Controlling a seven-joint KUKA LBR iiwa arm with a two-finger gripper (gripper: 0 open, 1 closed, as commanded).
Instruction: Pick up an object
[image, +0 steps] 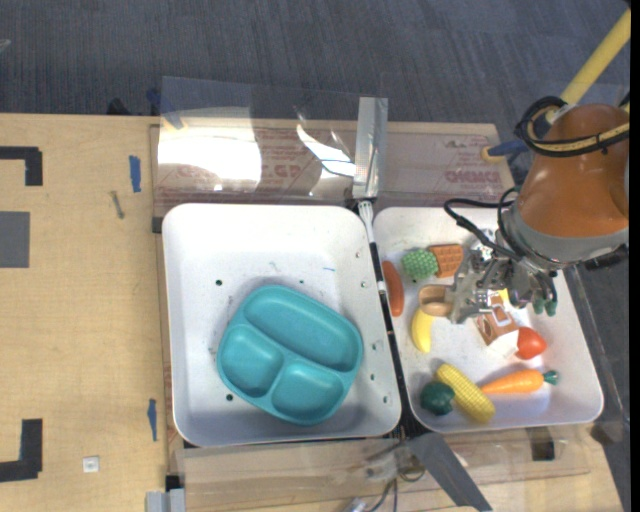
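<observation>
A: Camera view first. What sat in the left bin (190, 300)?

B: One teal divided plate (290, 350), toward the bin's 6 o'clock side, tilted a little against the frame. It had three compartments, with the long one at its 12 o'clock side.

A: And the right bin (580, 385)?

B: Toy food, crowded together. A green leafy piece (420, 264) lay near 11 o'clock, with an orange block (447, 257) touching it at 3 o'clock. A red sausage-like piece (394, 292) ran along the bin's 9 o'clock wall. A yellow banana (424, 327) lay just below centre-left. At 6 o'clock were an ear of corn (466, 390) and a dark green item (436, 399) touching its 8 o'clock end. A carrot (515, 381) lay at 5 o'clock, and a red tomato (531, 343) sat just above it.

A: Where was the arm?

B: The arm (575, 185) entered from 3 o'clock, and the gripper (488, 295) hung over the bin's centre, above a brown piece (496, 328) beside the tomato.

A: Was it open, closed, or holding anything?

B: I could not tell; the metal parts blurred together, and whether anything was caught in them was unclear.
</observation>
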